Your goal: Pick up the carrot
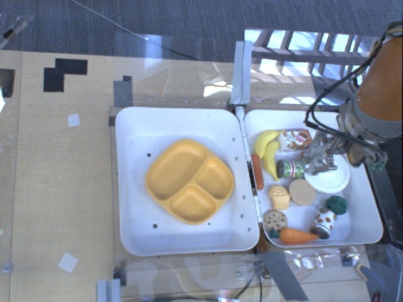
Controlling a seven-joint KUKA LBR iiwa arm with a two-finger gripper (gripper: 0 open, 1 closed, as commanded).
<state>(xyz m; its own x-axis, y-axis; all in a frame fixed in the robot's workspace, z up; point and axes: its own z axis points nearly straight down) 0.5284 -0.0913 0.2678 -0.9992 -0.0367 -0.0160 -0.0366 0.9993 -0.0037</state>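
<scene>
Carrot [298, 236] lies at 6 o'clock edge of right bin [373, 228], untouched. Gripper [317, 160] hovers near bin's 12 o'clock, over green can [291, 168]; finger spread unreadable, cannot tell. Pick not begun: reach, grasp, lift all remain.

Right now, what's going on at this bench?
A robot arm reaches into the right bin, its pincer low over a small can beside the banana. The carrot lies at the near edge, apart from the pincer. The yellow plate sits in the left bin.
</scene>
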